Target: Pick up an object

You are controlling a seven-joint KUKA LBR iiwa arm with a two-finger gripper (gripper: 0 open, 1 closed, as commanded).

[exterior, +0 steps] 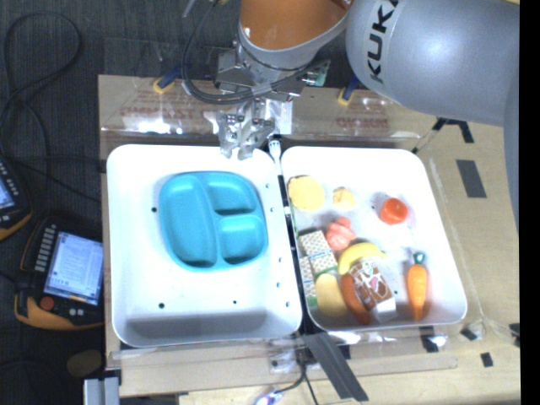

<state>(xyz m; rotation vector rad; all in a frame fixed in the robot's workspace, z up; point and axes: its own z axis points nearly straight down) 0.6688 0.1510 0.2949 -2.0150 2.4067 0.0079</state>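
Looking down on the bench, I judge the pick as not yet made. My gripper (245, 139) hangs over the far rim of the left bin (135, 302), near the seam between the two bins; whether it is wide or narrow I cannot tell, and I see nothing in it. The candidates all lie in the right bin (439, 226): a carrot (417, 283), a tomato (392, 210), a banana (361, 254), others crowded beside them. A blue divided tray (213, 219) sits in the left bin. Choosing, descending, closing and lifting all remain.
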